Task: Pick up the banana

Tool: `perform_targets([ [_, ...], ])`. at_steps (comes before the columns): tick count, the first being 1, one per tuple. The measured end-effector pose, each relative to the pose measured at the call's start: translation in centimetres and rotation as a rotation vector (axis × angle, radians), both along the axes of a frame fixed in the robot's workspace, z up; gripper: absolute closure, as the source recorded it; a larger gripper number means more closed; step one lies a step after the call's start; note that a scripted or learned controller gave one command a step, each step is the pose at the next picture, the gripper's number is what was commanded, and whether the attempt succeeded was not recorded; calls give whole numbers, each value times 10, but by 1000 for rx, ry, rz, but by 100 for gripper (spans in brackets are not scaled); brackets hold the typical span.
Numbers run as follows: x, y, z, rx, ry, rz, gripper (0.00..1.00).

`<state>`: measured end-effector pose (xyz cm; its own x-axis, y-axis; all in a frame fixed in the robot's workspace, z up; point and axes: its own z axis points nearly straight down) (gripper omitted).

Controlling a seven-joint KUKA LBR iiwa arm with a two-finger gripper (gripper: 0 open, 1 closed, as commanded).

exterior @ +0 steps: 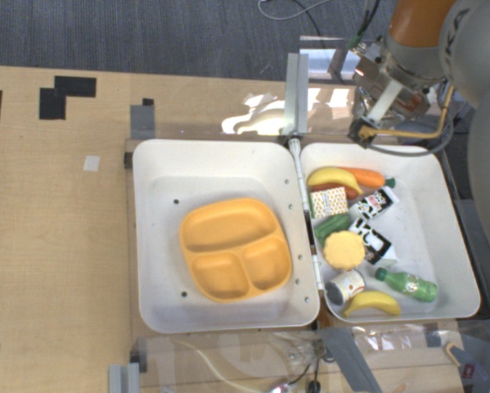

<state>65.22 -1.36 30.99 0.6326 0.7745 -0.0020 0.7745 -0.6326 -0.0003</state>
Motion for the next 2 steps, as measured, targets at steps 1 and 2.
perform_targets([
  [1, -1, 48, -120, 2, 2, 379, 100],
  [2, 15, -12, -125, 1, -2, 509, 100],
])
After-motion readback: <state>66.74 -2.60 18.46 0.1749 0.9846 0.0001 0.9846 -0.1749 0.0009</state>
